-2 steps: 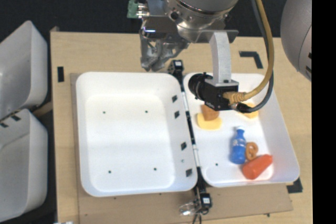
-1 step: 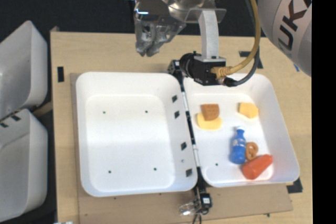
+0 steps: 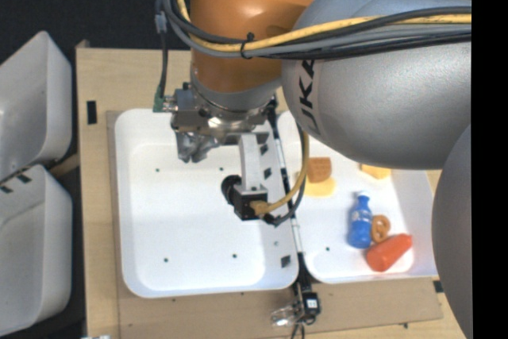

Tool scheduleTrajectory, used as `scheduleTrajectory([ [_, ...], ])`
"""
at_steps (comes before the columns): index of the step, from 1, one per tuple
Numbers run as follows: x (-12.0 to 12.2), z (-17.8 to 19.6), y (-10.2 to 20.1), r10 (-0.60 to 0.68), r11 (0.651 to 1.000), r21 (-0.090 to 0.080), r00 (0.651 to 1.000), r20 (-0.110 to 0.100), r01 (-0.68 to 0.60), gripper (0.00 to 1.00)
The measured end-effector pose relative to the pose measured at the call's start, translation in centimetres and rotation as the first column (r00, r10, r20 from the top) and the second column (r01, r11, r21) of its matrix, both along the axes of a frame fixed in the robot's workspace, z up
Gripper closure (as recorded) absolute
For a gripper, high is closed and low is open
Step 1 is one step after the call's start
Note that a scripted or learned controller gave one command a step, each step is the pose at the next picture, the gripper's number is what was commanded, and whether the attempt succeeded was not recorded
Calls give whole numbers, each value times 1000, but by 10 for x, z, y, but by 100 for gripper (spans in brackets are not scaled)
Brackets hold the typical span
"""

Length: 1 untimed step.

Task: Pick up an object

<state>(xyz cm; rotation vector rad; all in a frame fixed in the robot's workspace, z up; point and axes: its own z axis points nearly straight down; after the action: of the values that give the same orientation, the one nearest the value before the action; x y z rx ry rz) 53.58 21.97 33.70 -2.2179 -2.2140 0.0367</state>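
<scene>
Pale bench (image 3: 99,171) bears two bins. Over the left bin (image 3: 175,250) hangs the pincer (image 3: 192,145), clenched or released, impossible to tell. The right bin (image 3: 341,266) holds a blue bottle (image 3: 361,220): likely light, stiff, slippery; grip its body.

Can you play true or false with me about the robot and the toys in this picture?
1. The bottle is in the picture's right bin. True.
2. The gripper hangs over that same bin. False: it is over the left bin.
3. The bottle is green. False: it is blue.
4. An orange-red toy lies right next to the bottle. True.
</scene>
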Motion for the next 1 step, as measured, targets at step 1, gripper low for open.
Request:
scheduleTrajectory([
  [1,-40,64,-85,-4,1000,11,1000,26,4,100],
])
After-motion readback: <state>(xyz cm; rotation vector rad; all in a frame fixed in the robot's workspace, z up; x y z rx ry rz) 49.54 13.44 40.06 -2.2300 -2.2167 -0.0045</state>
